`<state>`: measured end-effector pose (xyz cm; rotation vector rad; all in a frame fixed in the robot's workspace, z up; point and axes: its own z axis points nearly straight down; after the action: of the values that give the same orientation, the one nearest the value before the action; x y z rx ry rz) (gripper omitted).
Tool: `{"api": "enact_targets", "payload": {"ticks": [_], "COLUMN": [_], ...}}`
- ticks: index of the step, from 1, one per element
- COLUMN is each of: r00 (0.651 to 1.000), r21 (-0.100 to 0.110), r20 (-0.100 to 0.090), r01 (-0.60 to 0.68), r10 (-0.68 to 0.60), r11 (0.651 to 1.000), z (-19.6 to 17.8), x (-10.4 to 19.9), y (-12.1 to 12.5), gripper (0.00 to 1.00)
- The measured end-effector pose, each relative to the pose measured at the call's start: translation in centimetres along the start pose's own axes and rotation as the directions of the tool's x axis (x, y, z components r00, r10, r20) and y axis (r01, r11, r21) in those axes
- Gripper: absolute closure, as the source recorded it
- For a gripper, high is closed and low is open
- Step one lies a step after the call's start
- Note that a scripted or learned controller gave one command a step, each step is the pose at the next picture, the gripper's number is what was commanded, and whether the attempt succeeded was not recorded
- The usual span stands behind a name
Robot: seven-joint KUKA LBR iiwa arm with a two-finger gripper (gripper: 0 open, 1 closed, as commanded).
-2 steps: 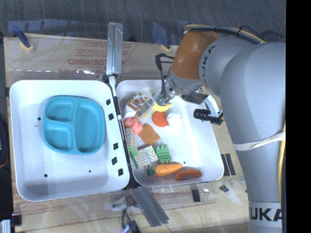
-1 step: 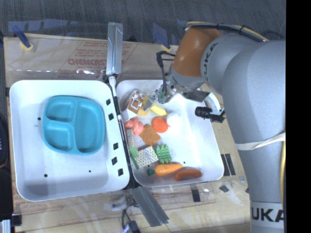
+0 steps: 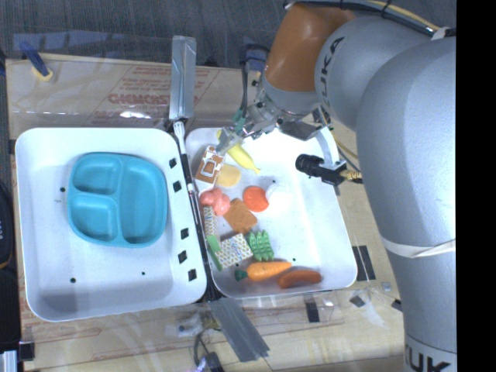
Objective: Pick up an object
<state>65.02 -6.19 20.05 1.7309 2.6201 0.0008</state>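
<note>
The grey arm's jaws (image 3: 242,127) hang at the right bin's far-left corner. Their state I can't tell. The small yellow plastic banana (image 3: 242,157) lies just nearside, long axis slanting near-right.

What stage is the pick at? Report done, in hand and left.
Done: the arm has reached the far end of the right bin, with the gripper low over the toy food. In hand: it sits right by the yellow banana, but nothing visibly sits between its fingers. Left: grasping and lifting; the carrot, tomato and the rest lie in the bin.
</note>
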Motion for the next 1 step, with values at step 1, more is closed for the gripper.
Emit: {"api": "enact_targets", "payload": {"ticks": [1], "r00": [1.0], "r21": [-0.002], "r20": [0.001], "r01": [-0.031], "r10": [0.031], "r11": [1.0], "z": [-13.95], "x": [2.78], "y": [1.97], "gripper": [1.0]}}
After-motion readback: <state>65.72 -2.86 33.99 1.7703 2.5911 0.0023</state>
